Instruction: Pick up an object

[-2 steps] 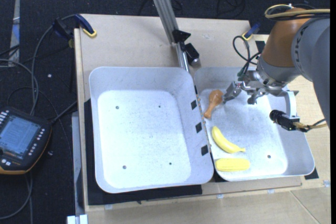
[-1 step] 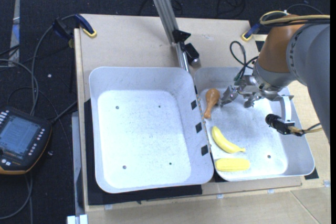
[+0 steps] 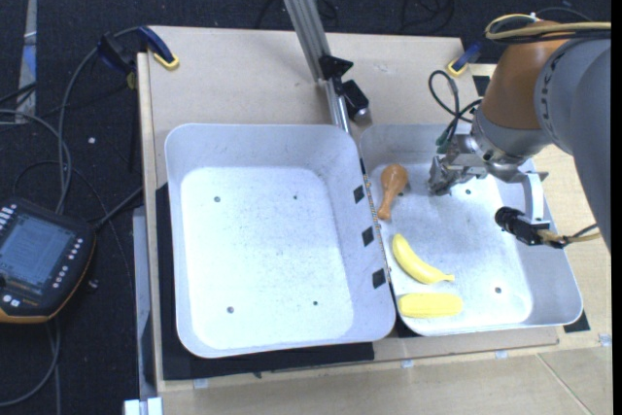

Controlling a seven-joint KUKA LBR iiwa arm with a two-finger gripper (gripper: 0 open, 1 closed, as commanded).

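Pale wood bench top (image 3: 243,63) carries two shallow white plastic bins, and everything below is placed against the right-hand white bin (image 3: 559,292). Nearest the camera, by that bin's front wall, lies a stubby yellow block-like object (image 3: 430,305); just behind it and a little to its left rests a curved yellow banana (image 3: 418,262), apart from the block or barely so. Farther back, against the bin's left wall, a brown drumstick-shaped toy (image 3: 392,185) points its thin end toward the front. Beyond these, over the bin's rear half, the grey two-finger gripper (image 3: 445,178) hangs low to the right of the drumstick, well clear of it; at this slant its tips blur into the wrist hardware, so I cannot tell whether it is spread or closed, and nothing visible sits in it. The big left-hand white bin (image 3: 262,238) sits beside, past the left wall. For a good pick, I judge the drumstick the likeliest target: shift toward the left wall, line the grasp across its narrow neck, and descend without scraping that wall. No brand, label or writing is legible anywhere.
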